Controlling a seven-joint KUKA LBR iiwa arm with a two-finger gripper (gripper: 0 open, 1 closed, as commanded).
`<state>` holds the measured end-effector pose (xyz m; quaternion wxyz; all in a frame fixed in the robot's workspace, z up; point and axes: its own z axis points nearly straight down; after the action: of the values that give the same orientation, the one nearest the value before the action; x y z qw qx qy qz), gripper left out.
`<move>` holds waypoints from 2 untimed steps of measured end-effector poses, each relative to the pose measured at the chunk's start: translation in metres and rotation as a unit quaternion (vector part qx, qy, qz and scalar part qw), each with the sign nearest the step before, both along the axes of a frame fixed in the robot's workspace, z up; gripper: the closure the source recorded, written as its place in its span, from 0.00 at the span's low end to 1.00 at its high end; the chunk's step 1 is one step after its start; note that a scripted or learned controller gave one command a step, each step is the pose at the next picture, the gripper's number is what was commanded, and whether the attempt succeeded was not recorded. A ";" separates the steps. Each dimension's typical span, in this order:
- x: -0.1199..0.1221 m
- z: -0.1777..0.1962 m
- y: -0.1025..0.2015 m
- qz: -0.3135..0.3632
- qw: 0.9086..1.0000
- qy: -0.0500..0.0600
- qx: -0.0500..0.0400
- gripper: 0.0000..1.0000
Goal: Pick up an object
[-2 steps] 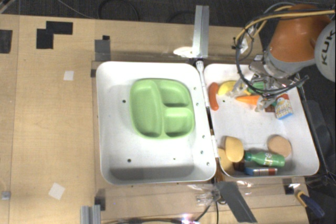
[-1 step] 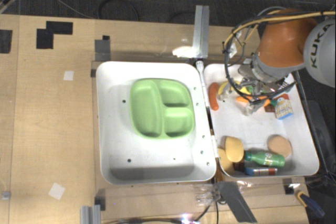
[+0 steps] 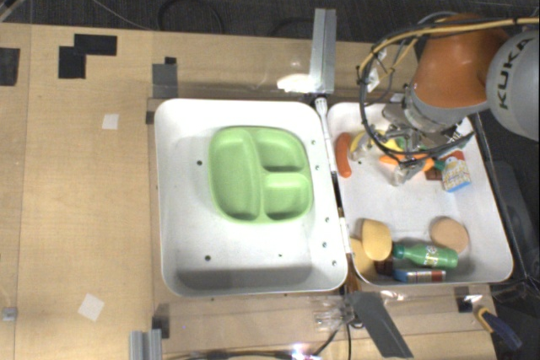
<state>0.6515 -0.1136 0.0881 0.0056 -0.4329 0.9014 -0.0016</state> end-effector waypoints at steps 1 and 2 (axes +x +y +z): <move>0.005 0.014 0.003 0.000 1.000 -0.008 0.002 1.00; -0.015 0.117 -0.056 0.137 0.991 -0.001 -0.003 1.00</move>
<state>0.6360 -0.1692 0.2055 0.0053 -0.5525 0.8335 -0.0037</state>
